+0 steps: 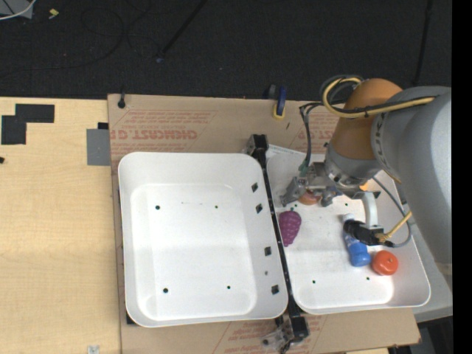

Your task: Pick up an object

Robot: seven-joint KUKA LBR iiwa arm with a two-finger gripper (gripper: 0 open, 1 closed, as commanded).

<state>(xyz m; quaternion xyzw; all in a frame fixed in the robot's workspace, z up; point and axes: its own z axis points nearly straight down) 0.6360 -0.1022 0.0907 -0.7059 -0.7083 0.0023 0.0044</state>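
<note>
1. The purple object (289, 227) has its long axis running roughly top-to-bottom in the view, with the narrow end toward the bottom edge.
2. It is bumpy and teardrop-shaped, like a grape cluster, with the broad end toward the gripper (306, 192).
3. It lies in the right bin (346, 301), just beside the wall shared with the left bin (192, 234).
4. The gripper is low over the right bin's far part, near the purple object. Spread or closed: cannot tell.
5. A blue object (358, 255) and an orange object (384, 263) sit side by side in the same bin, apart from the purple one.
6. The white bins rest on a cardboard sheet (184, 127) on a pale wood bench (51, 234), with dark floor (221, 35) beyond.
</note>
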